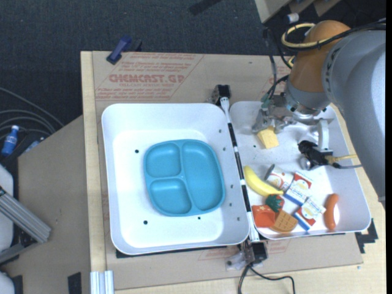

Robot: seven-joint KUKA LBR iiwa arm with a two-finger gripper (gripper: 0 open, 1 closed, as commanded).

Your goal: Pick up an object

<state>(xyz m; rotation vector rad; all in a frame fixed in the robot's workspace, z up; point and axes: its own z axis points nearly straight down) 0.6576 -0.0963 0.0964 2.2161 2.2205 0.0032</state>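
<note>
Jaws [267, 126] just above cheese wedge [267, 139]

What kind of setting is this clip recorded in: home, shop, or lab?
Most likely a robotics lab: the arm reaches over two white bins on a cardboard-covered bench, with toy food such as a banana and loose cables on the floor.

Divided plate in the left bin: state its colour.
The divided plate is light blue, plain, seen in the camera view.
</note>
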